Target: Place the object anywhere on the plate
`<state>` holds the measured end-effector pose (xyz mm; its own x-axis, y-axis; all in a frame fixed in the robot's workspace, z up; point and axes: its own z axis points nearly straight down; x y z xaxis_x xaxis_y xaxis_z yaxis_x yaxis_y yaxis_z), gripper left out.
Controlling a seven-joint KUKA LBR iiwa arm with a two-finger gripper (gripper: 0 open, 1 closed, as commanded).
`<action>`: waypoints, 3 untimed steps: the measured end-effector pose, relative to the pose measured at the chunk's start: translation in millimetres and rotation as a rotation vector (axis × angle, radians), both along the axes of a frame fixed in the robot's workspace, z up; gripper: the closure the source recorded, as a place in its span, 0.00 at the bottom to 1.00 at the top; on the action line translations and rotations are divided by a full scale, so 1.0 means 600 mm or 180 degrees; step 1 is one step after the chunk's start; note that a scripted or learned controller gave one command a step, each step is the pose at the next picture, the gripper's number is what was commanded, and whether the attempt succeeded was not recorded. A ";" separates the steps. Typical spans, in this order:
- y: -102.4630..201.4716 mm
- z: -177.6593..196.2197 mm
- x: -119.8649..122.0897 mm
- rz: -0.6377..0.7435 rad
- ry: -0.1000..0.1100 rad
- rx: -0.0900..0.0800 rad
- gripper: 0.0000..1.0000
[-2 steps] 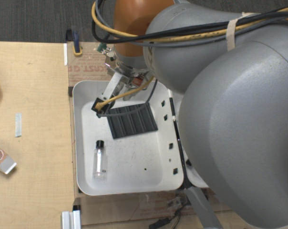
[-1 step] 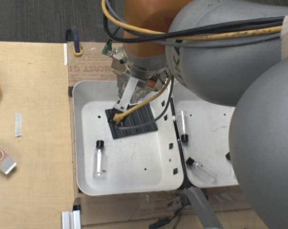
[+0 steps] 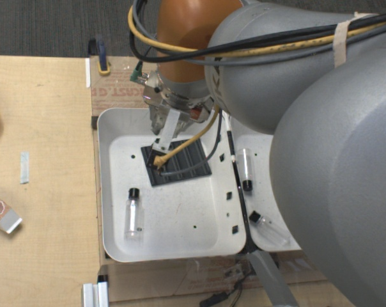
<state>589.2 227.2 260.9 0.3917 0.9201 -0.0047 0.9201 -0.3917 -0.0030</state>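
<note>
Closest to the lens you have the grey arm [image 3: 321,139], which reaches over the bench from the right and covers most of the bin at the view's right [image 3: 260,194]. Its orange band [image 3: 193,24] stands above the far edge of the other bin [image 3: 107,190]. Under this band the gripper [image 3: 156,125] hangs low over the far left corner of the dark ribbed plate [image 3: 183,165]. This plate lies flat near the far edge of that bin, a little turned against its walls. You cannot tell from this angle if the gripper is spread or pressed together, and no thing shows in its hold, so do not count on a grasp. I judge that the arm is placed there because the plate is the goal and a release must happen right above it. The object is, I think, the clear vial with black cap [image 3: 134,213]. It lies on the bin floor near the front left corner, well apart from the plate, so the task looks not yet done. Two similar vials lie in the bin at the view's right, one [image 3: 245,168] along its left wall and one [image 3: 266,226] by its front edge, partly under the arm.
</note>
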 end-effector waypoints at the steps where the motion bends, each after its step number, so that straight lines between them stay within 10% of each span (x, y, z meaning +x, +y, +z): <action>1: -0.001 -0.027 -0.047 0.0303 0.0001 0.0001 1.00; 2: -0.001 -0.143 -0.123 0.0450 0.0004 0.0002 1.00; 3: -0.001 -0.143 -0.123 0.0452 0.0003 0.0002 0.00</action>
<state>515.4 226.8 175.4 0.2574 0.9663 -0.0045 0.9663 -0.2574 -0.0042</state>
